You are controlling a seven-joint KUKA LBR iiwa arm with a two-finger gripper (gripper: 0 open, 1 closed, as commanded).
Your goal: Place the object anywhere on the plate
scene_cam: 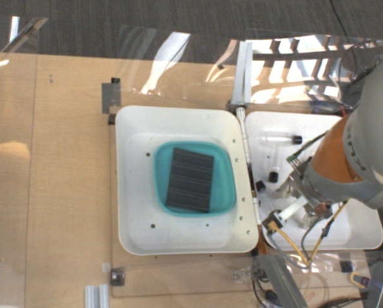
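Dark ribbed slab (190,180) lay flat on the teal plate (224,186), about centred, its long side running up-frame. Plate sat in the left white bin (133,191), mid-frame. Arm (371,133) hung over the right bin (364,233) at frame right. Gripper (300,201) was low over that bin's left half, well apart from the slab. Gripper opening: could not tell.

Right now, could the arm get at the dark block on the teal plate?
Probably yes. The dark block lies uncovered on the teal plate in the left bin; the arm hangs over the right bin beside it.
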